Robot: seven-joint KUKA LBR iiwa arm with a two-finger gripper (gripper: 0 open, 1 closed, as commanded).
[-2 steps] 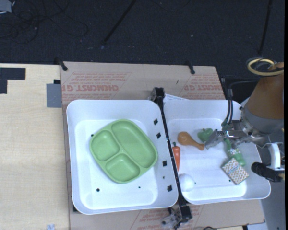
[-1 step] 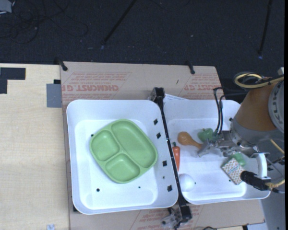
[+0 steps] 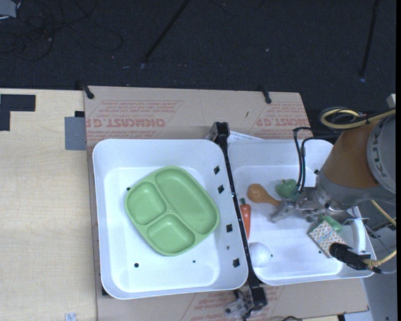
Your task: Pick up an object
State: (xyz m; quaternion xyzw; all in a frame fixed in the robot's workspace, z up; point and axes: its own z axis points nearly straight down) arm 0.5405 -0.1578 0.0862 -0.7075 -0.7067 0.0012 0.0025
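Gripper low in right bin, nothing gripped

Arm [image 3: 357, 162] reaches in from the right, gripper [image 3: 289, 209] down over the right bin [image 3: 281, 154], probably lining up a pick. Whether the jaws stand apart or together cannot be told. Brown spoon-like piece [image 3: 259, 193] lies just left of the tips; green object [image 3: 287, 187] just above them. Orange carrot-like item [image 3: 245, 216] rests against the divider, white ball [image 3: 260, 253] lower down. Patterned block [image 3: 324, 235] sits under the wrist. Green divided plate [image 3: 172, 210] fills the left bin [image 3: 120, 152].

bench [image 3: 33, 199]: pale wood on my far side | cardboard sheet [image 3: 187, 112]: brown, red print, lies under both bins | left bin [image 3: 113, 159]: white, shallow, carries a green divided plate [image 3: 172, 210], three compartments, tilted | black clips [image 3: 222, 134]: along the seam between my bins | floor [image 3: 187, 32]: dark, cables across it
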